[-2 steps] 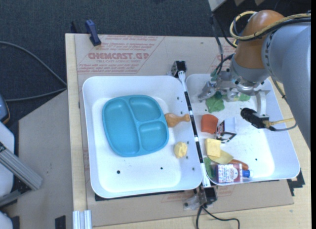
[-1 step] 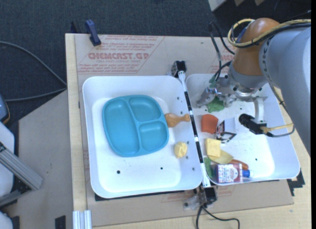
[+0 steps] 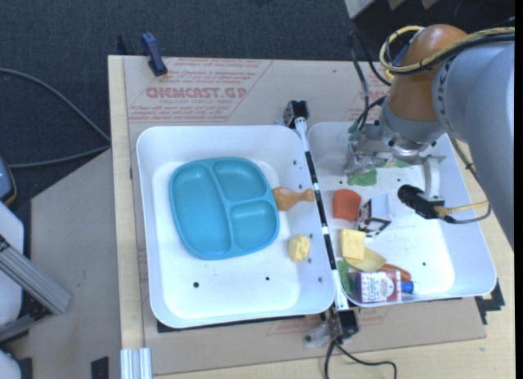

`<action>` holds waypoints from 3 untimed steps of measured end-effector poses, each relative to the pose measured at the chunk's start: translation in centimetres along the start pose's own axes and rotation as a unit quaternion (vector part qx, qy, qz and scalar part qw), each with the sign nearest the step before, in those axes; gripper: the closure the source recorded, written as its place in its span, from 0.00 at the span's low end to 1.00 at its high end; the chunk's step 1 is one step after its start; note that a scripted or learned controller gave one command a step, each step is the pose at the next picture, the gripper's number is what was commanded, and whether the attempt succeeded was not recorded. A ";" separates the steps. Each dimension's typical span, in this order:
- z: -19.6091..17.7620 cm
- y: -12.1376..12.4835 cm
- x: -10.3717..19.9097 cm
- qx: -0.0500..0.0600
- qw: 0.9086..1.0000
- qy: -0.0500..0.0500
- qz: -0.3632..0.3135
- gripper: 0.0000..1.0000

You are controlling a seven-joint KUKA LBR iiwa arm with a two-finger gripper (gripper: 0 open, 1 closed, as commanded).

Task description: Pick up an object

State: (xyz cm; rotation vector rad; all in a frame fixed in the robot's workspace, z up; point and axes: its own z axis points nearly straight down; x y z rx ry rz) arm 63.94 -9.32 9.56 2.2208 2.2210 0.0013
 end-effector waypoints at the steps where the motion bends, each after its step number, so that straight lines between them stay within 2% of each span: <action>1: 0.0 0.0 0.0 0.000 1.000 0.000 0.000 0.00; 2: -1.0 0.0 0.0 -0.001 1.000 0.000 0.000 1.00; 3: -1.0 0.0 0.0 -0.001 1.000 0.000 0.000 0.00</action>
